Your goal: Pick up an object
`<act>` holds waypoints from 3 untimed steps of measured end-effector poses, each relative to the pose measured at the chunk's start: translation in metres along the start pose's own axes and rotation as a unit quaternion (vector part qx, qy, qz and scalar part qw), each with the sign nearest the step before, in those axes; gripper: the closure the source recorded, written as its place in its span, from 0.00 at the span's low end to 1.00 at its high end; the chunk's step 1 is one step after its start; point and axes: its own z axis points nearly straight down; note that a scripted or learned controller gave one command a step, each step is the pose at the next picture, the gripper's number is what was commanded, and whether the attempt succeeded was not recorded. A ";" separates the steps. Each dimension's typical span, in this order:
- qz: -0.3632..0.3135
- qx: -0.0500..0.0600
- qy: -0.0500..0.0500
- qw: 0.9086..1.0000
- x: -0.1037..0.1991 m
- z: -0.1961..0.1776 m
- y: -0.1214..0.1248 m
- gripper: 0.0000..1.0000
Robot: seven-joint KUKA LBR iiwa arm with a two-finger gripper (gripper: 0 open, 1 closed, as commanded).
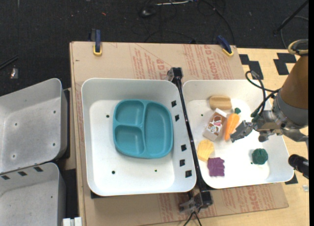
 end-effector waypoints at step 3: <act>-0.001 -0.004 0.000 1.000 0.007 0.083 0.000 0.00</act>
